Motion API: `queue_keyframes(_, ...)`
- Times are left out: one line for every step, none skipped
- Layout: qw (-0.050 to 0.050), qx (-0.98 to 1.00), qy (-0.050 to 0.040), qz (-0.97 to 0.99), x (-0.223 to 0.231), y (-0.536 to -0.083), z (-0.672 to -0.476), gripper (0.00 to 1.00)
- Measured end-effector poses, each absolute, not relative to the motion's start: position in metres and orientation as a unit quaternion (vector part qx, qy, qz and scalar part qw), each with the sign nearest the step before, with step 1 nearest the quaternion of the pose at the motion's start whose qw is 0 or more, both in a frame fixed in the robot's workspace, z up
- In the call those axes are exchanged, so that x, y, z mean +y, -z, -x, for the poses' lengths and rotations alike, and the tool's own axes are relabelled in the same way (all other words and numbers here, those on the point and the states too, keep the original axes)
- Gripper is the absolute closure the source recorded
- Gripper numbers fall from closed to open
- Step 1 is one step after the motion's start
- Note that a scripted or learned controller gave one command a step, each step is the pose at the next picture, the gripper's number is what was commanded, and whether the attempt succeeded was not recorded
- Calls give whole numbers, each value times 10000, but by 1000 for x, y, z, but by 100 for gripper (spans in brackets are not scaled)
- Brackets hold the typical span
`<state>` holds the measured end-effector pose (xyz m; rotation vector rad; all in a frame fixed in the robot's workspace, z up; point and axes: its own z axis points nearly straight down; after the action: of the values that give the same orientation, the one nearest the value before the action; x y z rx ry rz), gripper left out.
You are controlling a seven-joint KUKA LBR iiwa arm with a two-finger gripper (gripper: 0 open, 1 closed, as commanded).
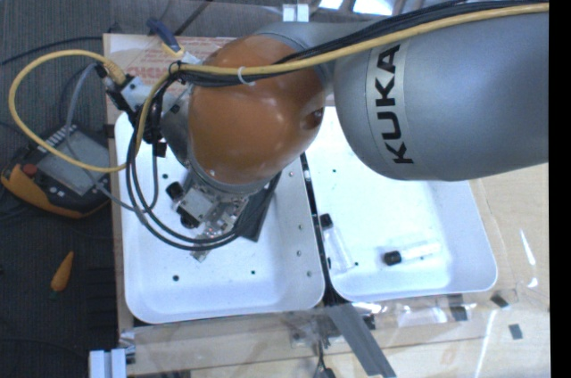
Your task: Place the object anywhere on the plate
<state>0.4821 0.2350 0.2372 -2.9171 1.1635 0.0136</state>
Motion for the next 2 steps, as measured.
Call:
queue_keyframes(14,3594,-31,9332,235,-314,-491,100)
queue_keyframes(4,2297,-46,9732,234,-210,-492,100)
